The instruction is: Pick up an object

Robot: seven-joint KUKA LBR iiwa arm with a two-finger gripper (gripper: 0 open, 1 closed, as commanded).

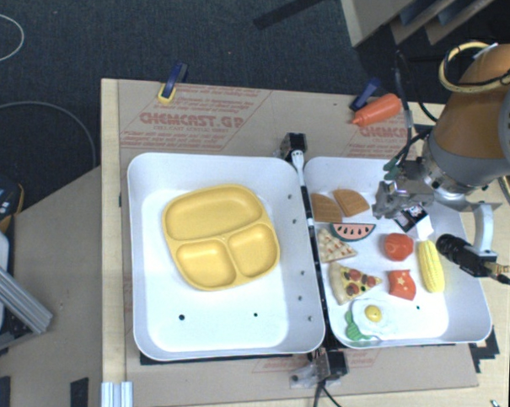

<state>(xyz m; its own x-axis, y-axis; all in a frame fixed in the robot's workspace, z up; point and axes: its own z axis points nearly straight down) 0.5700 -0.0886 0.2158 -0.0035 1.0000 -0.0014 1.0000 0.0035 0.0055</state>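
While the grey arm reaches over the right bin, its fingers hover above toy food, grip state impossible to tell, tomato just below, watermelon slice beside, yellow divided tray in left bin.

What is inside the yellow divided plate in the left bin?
Nothing lies in the yellow three-compartment plastic plate; all three compartments show bare. The white bin floor beneath it is covered.
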